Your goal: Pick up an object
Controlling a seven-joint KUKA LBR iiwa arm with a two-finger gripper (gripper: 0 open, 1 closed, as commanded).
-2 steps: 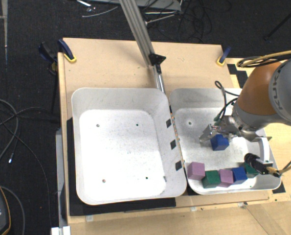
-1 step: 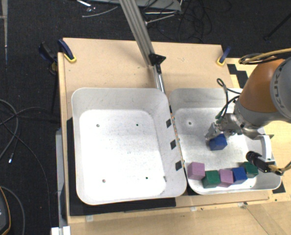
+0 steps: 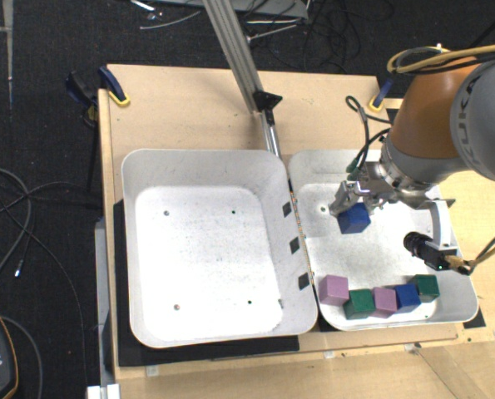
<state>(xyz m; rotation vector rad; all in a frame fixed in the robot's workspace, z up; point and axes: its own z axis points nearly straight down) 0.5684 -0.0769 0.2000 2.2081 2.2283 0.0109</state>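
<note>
**Desk:** What is the subject here?

**Photographer:** A blue cube (image 3: pixel 354 219) in the right bin (image 3: pixel 314 166), toward the bin's ten o'clock corner. It sits directly under the gripper (image 3: pixel 357 199), which looks closed on it, the cube's top tucked between the fingers. Whether it is clear of the bin floor I cannot tell from this slanted angle.

**Desk:** How would it handle?

**Photographer:** My read is a light, rigid block with flat, plain faces. It should not deform or crack. Two opposite flat sides are the place to take it, squarely, since a corner grip could let it twist out.

**Desk:** What surrounds it?

**Photographer:** Along the bin's six o'clock wall lies a row of five more blocks: a pink cube (image 3: pixel 334 288), a dark green cube (image 3: pixel 359 302), a second pink cube (image 3: pixel 385 299), a second blue cube (image 3: pixel 407 295) and a green cube (image 3: pixel 428 286), packed close together. They are well apart from the subject. At nine o'clock of the right bin stands the left bin (image 3: pixel 201 243). The arm (image 3: pixel 447 123), grey with an orange band, comes in from three o'clock across the worktop (image 3: pixel 189 106).

**Desk:** Any brands or labels?

**Photographer:** No writing can be read on the cubes, bins or arm.
</note>
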